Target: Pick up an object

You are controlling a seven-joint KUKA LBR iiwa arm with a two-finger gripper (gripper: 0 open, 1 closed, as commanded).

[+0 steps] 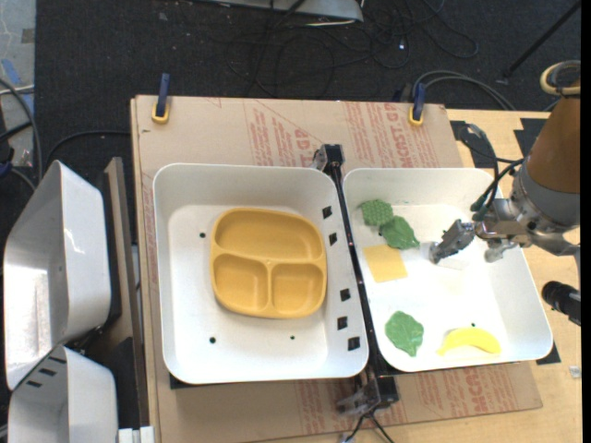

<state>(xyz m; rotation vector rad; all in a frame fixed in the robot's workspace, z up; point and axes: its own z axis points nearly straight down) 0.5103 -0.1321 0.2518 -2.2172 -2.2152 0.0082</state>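
Observation:
In the right bin (517, 293) lie two green broccoli pieces (388, 223), a pale yellow cheese slice (385, 264), a green leafy piece (404, 331) and a yellow banana (469, 341). My gripper (473, 246) hangs over the bin's upper middle, to the right of the broccoli and the cheese. Its fingers (451, 244) stand apart, open, with nothing between them. The grey arm with its orange band (560, 150) comes in from the right edge.
The left bin (175, 247) holds a yellow divided plate (269, 262). A black divider (346, 247) runs between the two bins. Bare white floor shows in the right bin's middle and right part. Cardboard lies under both bins.

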